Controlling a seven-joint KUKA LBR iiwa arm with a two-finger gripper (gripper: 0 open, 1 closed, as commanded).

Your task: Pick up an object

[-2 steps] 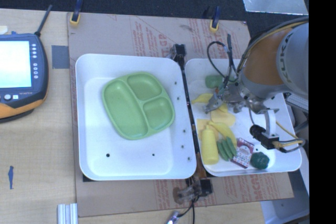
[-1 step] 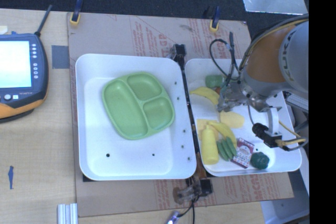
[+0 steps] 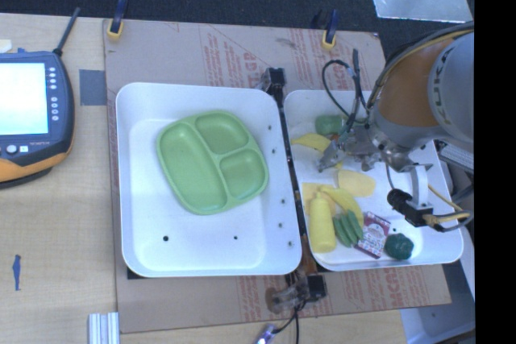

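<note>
My gripper (image 3: 345, 156) hangs low over the right bin (image 3: 451, 254), its metal fingers pointing down toward the bin's middle. Just left of it lies a yellow banana-like piece (image 3: 311, 142), and a pale yellow flat piece (image 3: 357, 184) lies below it. A green lump (image 3: 328, 124) sits at the bin's back. Near the front are a yellow bottle (image 3: 322, 224), a dark green ridged piece (image 3: 348, 228), a small red-and-white packet (image 3: 374, 236) and a dark green round thing (image 3: 399, 246). Nothing shows between the fingers.
The left bin (image 3: 137, 246) holds a light green divided plate (image 3: 212, 161). A handheld control pendant (image 3: 32, 115) lies on the bench at far left. The arm's grey and orange body (image 3: 423, 97) covers the right bin's right side. Clamps (image 3: 329, 30) hold the cardboard base.
</note>
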